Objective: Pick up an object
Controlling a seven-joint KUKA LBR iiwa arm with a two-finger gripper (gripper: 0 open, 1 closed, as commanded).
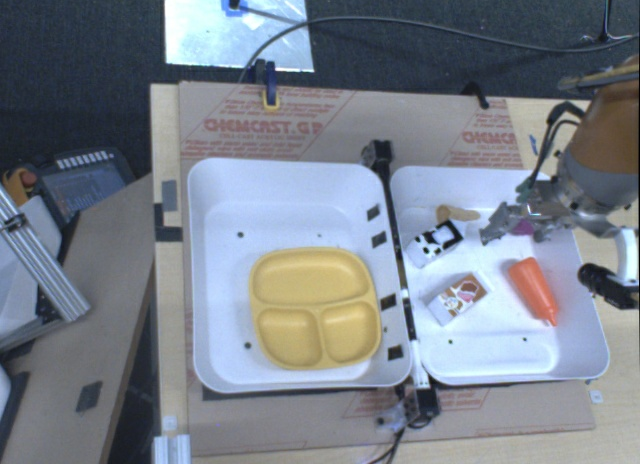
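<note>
Camera view: the fingers (505, 224) hang over the right bin (580, 352), and I cannot tell how wide they are. The orange carrot (535, 289) lies just below them, pointing toward the bin's front right corner.

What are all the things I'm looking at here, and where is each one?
Bins: two, white, side by side on the bench.
Divided plate: one, yellow, in the left bin.
Carrot toy: one, orange, right bin, right side.
Cow toy: one, black and white, right bin, near the divider.
Small packet: one, brown and white, right bin, middle.
Tan piece: one, right bin, far side.
Metal sheet: one, silver, floor beyond the bench.
Arm: one, grey and orange, its jaws over the right bin.
</note>
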